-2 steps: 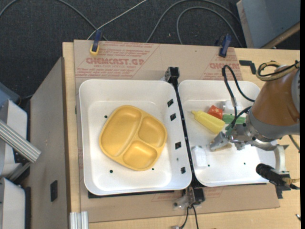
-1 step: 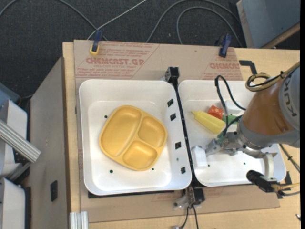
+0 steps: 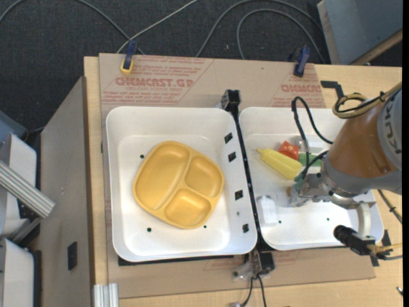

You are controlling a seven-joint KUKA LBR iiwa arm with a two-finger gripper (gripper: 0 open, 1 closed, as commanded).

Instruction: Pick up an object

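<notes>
Right now my tool [image 3: 301, 194] sits low in the right bin [image 3: 281, 238], just near of the yellow bottle [image 3: 280, 162]; its spread I cannot tell, so I descend squarely.

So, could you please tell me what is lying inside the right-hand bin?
The right bin holds a yellow banana-like piece, something red with green behind it, and a small white block. The arm covers the bin's far right side, so anything beneath stays hidden.
</notes>
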